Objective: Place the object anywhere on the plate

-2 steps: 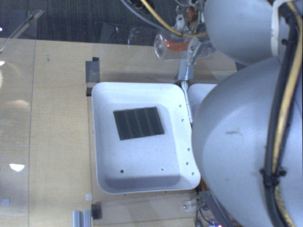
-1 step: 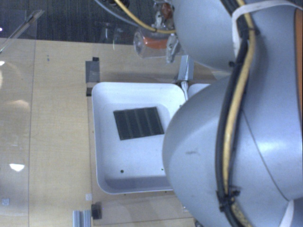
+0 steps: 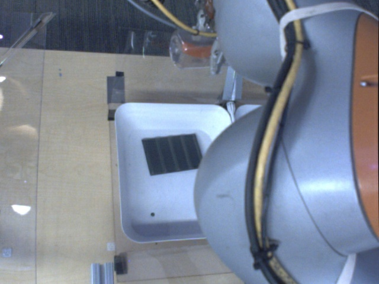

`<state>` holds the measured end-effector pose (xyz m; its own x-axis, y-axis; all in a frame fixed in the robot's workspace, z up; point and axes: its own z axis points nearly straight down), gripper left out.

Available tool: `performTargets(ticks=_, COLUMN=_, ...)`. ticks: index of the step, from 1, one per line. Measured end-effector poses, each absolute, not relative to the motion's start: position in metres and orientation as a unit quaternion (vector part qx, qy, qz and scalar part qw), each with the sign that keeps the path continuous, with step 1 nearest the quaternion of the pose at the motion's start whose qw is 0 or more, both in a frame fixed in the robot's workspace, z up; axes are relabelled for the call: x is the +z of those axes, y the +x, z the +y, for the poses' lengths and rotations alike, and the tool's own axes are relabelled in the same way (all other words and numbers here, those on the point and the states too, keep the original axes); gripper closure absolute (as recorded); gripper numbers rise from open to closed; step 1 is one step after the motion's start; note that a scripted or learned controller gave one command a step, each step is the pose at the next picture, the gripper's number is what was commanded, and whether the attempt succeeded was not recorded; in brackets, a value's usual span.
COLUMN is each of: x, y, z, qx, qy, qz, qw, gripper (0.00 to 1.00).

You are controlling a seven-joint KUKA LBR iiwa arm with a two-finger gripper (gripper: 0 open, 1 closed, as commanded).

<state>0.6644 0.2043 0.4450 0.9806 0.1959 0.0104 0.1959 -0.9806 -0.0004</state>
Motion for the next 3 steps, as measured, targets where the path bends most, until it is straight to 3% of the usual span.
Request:
performTargets(ticks=2, x=0.401, y=0.659, z=0.175, qx=0.0, qy=-0.993, qz=-0.121, qw=-0.001, gripper=1.0)
performTargets(ticks=3, x=0.418, y=0.64, z=0.121, qx=-0.0004, qy=-0.995, qz=-0.102, qw=-0.001, gripper=1.0)
